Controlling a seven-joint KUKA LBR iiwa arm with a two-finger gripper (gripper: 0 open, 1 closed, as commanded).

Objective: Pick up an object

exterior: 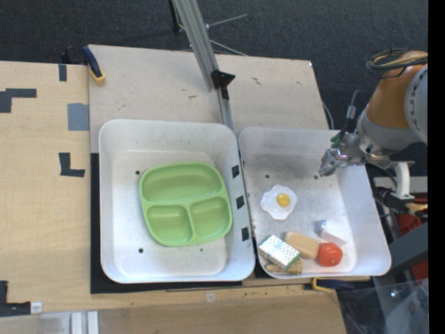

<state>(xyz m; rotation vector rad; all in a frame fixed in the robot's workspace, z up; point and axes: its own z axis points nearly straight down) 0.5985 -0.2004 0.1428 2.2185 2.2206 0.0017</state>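
On the far left of the bench lies bare pale wood with a few dark and grey tape marks, and a blue-and-yellow clamp (92, 64) grips the upper corner of the board behind it. Next comes the left bin (111, 186), and in it a green divided plate (185, 203) with three compartments lies flat near the middle. A grey metal rail (198, 37) slants down from the top edge toward the place where the two bins meet. Past that seam is the right bin (361, 207), and along its near edge sit the things I could take: a toy fried egg (279, 202) towards the centre, then lower down a green-and-white packet (279, 252), touching it a tan block (303, 243), and just beside that a red tomato (330, 255) with a small pale piece (325, 231) above it. My gripper (328, 164) hangs over the upper right part of this bin, well apart from all those things, with nothing in it; whether my fingers stand wide or narrow I cannot tell.
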